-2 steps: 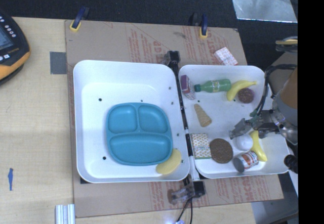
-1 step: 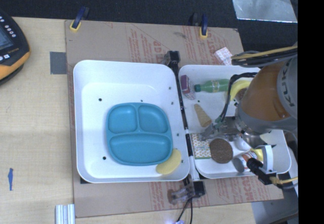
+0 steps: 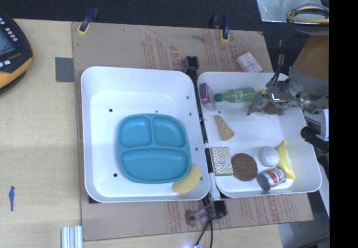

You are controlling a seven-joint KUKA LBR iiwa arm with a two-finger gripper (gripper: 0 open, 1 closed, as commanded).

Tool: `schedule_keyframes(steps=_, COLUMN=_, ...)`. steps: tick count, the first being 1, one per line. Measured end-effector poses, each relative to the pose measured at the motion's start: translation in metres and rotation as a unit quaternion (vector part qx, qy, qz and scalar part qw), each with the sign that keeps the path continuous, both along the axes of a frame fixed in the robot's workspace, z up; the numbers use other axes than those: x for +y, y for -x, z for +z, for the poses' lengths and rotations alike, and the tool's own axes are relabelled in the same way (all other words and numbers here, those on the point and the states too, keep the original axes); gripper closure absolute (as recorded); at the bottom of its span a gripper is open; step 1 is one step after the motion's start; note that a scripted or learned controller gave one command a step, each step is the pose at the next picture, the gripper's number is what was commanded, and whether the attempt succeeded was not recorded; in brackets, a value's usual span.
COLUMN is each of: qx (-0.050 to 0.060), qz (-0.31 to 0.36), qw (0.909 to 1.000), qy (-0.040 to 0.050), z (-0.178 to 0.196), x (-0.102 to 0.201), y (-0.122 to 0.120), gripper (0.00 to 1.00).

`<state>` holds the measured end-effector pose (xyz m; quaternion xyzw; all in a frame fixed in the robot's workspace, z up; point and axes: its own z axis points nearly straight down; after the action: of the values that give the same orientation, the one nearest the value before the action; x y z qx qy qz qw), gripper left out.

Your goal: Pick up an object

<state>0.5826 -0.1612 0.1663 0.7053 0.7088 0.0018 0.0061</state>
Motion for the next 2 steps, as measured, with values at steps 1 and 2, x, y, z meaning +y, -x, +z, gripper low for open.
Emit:
schedule_keyframes(steps=1, qx=0.008, qz=-0.004, qw=1.0, qy=-0.0031, z=0.017, x=-0.054, y=0.061, gripper=0.0)
schedule_keyframes(steps=2, qx=0.005, qz=0.001, qw=1.0, qy=-0.0028, z=-0.024, x=-0.043, y=-0.009, gripper=0.0)
